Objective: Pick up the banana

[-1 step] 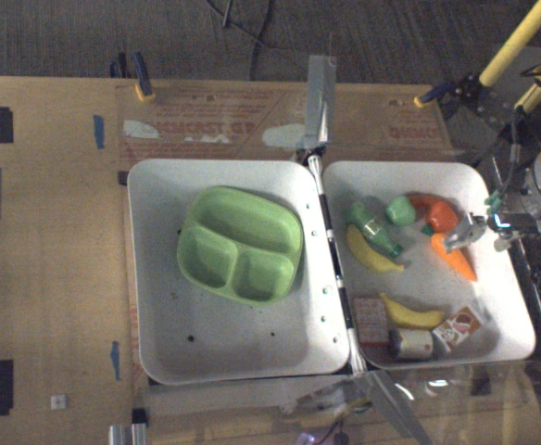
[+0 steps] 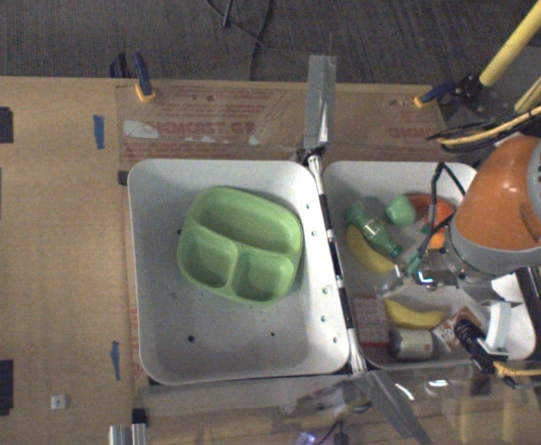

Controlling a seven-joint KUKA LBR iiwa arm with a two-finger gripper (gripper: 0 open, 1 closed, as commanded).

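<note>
Banana lying in the right bin

The pincer is seen just above the banana, beside a green bottle. Whether it is wide or narrow cannot be told. A green tray is kept in the left bin.

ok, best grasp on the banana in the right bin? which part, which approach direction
Probably the middle of the banana, from straight above. It lies flat, long axis roughly left to right, so the fingers should close across its narrow width. A red-and-white packet sits at its left end and a small can just below it, so the ends look crowded. The gripper hangs just above it.
</note>
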